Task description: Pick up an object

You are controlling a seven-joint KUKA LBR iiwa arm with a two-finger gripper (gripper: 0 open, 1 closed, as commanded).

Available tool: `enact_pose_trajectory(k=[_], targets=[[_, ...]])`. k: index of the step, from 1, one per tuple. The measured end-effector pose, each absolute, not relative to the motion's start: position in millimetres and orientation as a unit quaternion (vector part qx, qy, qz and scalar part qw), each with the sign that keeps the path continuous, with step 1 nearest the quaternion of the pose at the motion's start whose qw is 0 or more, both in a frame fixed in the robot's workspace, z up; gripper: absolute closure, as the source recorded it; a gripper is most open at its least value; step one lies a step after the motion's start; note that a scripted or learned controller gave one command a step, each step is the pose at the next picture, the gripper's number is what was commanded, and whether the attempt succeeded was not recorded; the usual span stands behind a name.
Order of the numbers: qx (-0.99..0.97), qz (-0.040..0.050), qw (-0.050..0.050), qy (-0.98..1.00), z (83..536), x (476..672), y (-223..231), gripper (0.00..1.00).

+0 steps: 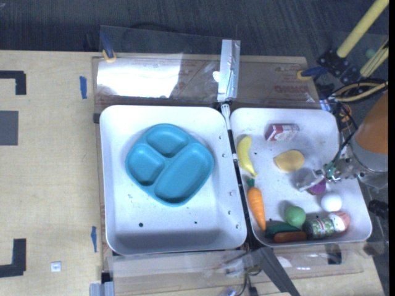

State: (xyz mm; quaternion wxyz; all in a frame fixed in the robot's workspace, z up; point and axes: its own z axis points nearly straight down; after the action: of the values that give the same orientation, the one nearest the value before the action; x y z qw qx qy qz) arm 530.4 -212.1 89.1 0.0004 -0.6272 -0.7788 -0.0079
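The right bin [321, 119] holds several small objects. Along its left wall lie a yellow banana [245, 155] and an orange carrot [257, 207]. A red and white can [281, 131] lies near the back, with a yellow lemon-like piece [289, 160] in the middle. At the front are a green lime [295, 215], a white egg [332, 203], a labelled can [327, 225] and a dark red and green piece [286, 233]. My gripper [307, 179] is low in the right bin, just right of the yellow piece. A purple object [318, 188] sits directly beside it, partly hidden.
The left bin [117, 214] holds a blue divided plate [170, 163]. A clear plastic sheet [148, 73] and a metal strip [229, 69] stand behind the bins. The arm's orange band [376, 131] hangs over the right bin's right edge, with cables [345, 91] behind it.
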Motion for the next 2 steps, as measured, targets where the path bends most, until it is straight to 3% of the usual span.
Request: enact_pose_trajectory(k=[1,2], targets=[[-0.630,-0.0056,-0.004,-0.777,99.4,530.0,-217.3,1.00],[-0.603,-0.0027,-0.004,-0.797,182.8,587.3,-162.4,1.00]])
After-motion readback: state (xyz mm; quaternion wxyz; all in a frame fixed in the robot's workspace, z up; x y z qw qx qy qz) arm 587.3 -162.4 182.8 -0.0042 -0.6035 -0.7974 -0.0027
